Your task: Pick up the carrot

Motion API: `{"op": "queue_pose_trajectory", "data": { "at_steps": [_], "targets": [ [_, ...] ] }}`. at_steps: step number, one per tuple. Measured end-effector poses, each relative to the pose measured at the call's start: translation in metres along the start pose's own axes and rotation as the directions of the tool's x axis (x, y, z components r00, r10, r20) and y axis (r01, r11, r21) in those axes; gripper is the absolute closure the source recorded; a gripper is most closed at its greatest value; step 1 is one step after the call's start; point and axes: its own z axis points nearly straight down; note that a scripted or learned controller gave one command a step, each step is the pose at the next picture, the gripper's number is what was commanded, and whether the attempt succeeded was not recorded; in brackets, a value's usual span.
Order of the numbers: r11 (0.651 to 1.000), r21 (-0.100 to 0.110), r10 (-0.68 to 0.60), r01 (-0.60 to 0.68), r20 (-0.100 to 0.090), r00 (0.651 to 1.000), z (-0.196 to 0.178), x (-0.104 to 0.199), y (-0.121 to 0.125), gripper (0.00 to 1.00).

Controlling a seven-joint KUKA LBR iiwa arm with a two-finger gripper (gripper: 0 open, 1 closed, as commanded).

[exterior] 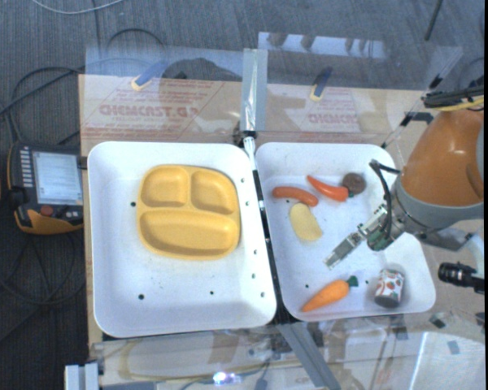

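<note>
The carrot (325, 295), orange with a small green top, lies flat near the front edge of the right bin (407, 162). It points toward the front left. My gripper (338, 255) hangs over the middle of that bin, reaching in from the right. Its tip sits a little behind and above the carrot, apart from it. Nothing is held in the gripper.
The right bin also holds a yellow potato-like piece (306, 223), an orange sausage (295, 194), a red pepper (328, 188), a brown round item (354, 183) and a small can (389, 288) right of the carrot. A yellow divided tray (189, 211) lies in the left bin (114, 299).
</note>
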Motion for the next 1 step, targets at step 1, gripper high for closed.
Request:
{"op": "queue_pose_trajectory", "data": {
  "at_steps": [1],
  "targets": [
    [0.962, -0.006, -0.274, 0.274, 0.007, 0.962, 0.0988, -0.0331, -0.0178, 0.0]
  ]
}}
